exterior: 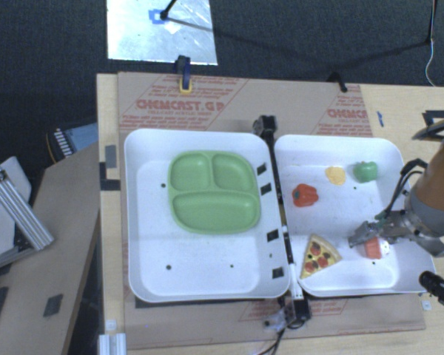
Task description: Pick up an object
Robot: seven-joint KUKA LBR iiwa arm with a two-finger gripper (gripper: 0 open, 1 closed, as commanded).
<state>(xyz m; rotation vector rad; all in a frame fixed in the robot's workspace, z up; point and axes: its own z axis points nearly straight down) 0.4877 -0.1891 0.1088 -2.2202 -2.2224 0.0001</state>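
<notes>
Grey two-finger gripper sits low at the frame's lower right inside the right white plastic bin, right over a small orange-red toy piece; whether its grip is released or clenched I cannot tell. Judging by that, the grasp is in hand, and next comes a sure closing and a straight lift. Brown cardboard sheet beneath reads "CHEMCAST GP".

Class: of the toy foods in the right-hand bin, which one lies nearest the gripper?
The small red-orange piece, right at the gripper. The pizza slice, red pepper, yellow piece and green piece lie farther off.
</notes>
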